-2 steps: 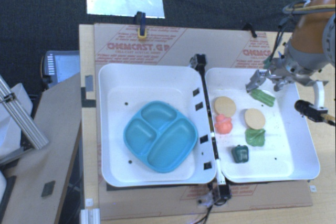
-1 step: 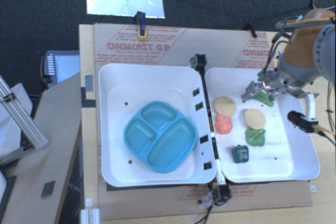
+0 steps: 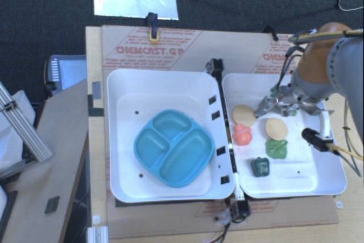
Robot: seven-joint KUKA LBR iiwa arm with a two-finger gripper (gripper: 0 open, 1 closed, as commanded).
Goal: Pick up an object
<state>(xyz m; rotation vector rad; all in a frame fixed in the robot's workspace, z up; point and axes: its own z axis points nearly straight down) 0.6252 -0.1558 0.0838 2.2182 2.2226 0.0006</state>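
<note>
A: Left bin (image 3: 122,139): one blue divided plate (image 3: 173,147), lying flat near the middle. Nothing else in there.

B: Right bin (image 3: 318,179)?

A: Five small pieces, clustered in its left half. Tan oval (image 3: 244,115) nearest the divider, pink lumpy piece (image 3: 242,135) just below it, touching or nearly so. Dark green piece (image 3: 260,167) lower down, apart from the rest. Second tan oval (image 3: 276,128) further right, with a light green leafy piece (image 3: 277,148) right under it, edges meeting.

B: And the hand?

A: The hand (image 3: 278,105) sits over the upper part of the right bin, between and just above the two tan ovals. Metal parts splay out toward the left oval, but from this slant I cannot tell how far open it is. Nothing visible in its grip.

B: So which step?

A: My read: the approach. Arm (image 3: 335,65) reaches in from the right, hand low over the cluster, no object lifted; all five lie on the bin floor.

B: Next move?

A: Judging from position, either tan oval is the nearest candidate. It calls for centring over one piece and coming straight down. The right oval touches the leafy piece, so a careless close could nudge both. The left oval lies close to the bin wall, which leaves less room on that side.
</note>
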